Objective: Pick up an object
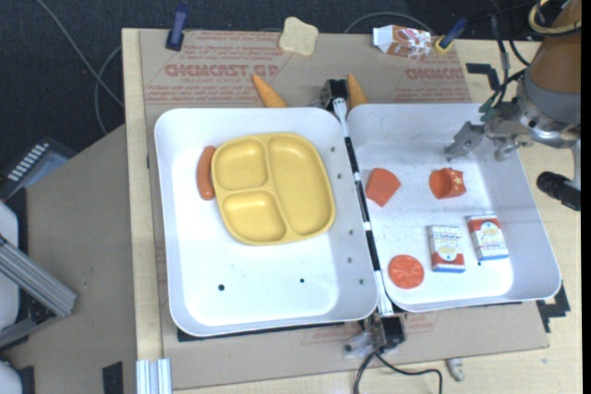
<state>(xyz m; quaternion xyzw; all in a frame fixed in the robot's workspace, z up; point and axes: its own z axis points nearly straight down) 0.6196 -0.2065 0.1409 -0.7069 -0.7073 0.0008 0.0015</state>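
2 glossy white bins, yellow 3-compartment plastic tray, 2 small cartons

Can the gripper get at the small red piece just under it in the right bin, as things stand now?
Probably yes. The gripper hangs over the right bin, and the red piece lies just below it in the view, apart from the orange wedge and the small boxes, with nothing on it.

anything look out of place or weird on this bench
Yes. A hot dog lies wedged between the yellow divided tray and the left bin wall. Several items sit outside the bins on the board: a bread slice, a small carton and a carrot.
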